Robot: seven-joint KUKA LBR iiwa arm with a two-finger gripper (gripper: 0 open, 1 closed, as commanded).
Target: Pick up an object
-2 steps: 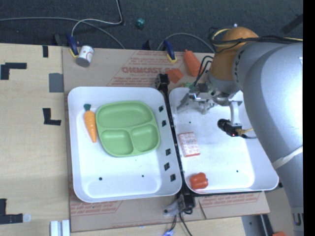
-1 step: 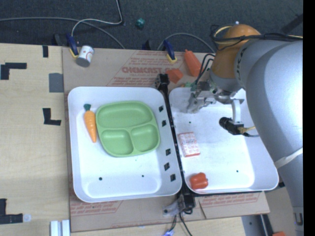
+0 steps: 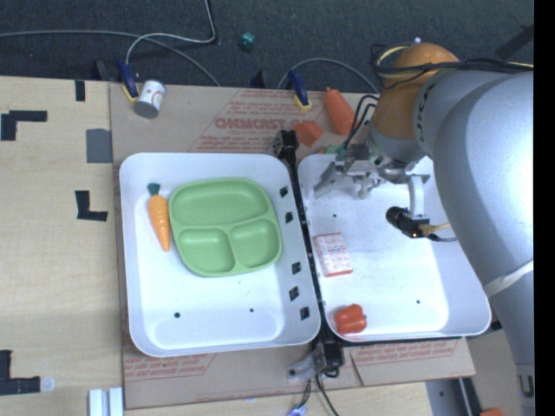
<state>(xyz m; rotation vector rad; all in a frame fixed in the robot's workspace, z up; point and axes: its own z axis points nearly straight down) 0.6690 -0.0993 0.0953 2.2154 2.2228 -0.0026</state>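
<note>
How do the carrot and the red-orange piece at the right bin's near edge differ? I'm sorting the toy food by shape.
The carrot is long and tapered with a green top; the red-orange piece is short and rounded. The carrot lies in the left bin beside the green divided plate; the red-orange piece sits in the right bin, near its front rim. The carrot looks paler orange, the other redder. Both lie loose, away from the gripper.

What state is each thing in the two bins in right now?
Carrot: lying flat in the left bin, beside the plate.
Plate: green, upright, compartments bare.
Packet: lying flat in the right bin.
Tomato: resting at the right bin's near edge.
Pincer: low over the right bin's far end.
</note>
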